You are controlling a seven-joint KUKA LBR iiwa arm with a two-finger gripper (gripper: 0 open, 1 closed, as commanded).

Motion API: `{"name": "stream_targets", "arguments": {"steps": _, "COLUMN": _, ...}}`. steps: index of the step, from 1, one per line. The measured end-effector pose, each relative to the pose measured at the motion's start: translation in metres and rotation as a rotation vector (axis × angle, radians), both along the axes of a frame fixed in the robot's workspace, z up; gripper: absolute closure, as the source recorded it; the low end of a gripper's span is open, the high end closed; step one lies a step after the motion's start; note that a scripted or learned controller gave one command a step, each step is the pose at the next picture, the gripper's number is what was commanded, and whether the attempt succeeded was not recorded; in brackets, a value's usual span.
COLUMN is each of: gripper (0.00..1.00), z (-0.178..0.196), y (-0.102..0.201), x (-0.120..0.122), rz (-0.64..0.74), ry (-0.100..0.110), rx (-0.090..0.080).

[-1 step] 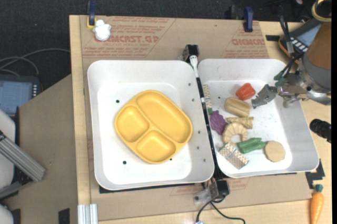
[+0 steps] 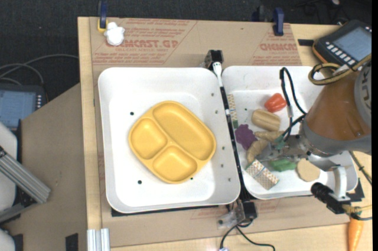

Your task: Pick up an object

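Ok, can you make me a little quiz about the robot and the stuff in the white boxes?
1. True or false: the yellow tray lies in the left bin.
2. Which bin is the gripper over? A) left B) right
3. Fill in: the red thing lies in the ____ bin.

Key: 1 true. 2 B, the right bin, among the purple thing, the tan roll and other small toys. 3 right.
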State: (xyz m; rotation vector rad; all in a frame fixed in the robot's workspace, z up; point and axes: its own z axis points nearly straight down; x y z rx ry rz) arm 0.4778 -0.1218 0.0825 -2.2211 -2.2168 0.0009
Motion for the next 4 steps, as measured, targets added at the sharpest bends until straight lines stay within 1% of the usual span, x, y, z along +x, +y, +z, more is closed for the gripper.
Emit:
{"name": "stream_targets", "arguments": {"steps": 1, "gripper": 1.0, "z": 0.013, "y": -0.001, "x": 0.002, "rz": 0.0, "ry": -0.007, "rx": -0.004}}
{"name": "stream_targets", "arguments": {"steps": 2, "gripper": 1.0, "z": 0.123, "y": 0.065, "x": 0.099, "rz": 0.013, "ry": -0.022, "rx": -0.001}}
{"name": "stream_targets", "arguments": {"steps": 3, "gripper": 1.0, "z": 0.16, "y": 0.048, "x": 0.128, "rz": 0.004, "ry": -0.012, "rx": -0.005}}
{"name": "stream_targets", "arguments": {"steps": 4, "gripper": 0.0, "z": 0.157, "y": 0.049, "x": 0.126, "rz": 0.003, "ry": -0.004, "rx": -0.003}}
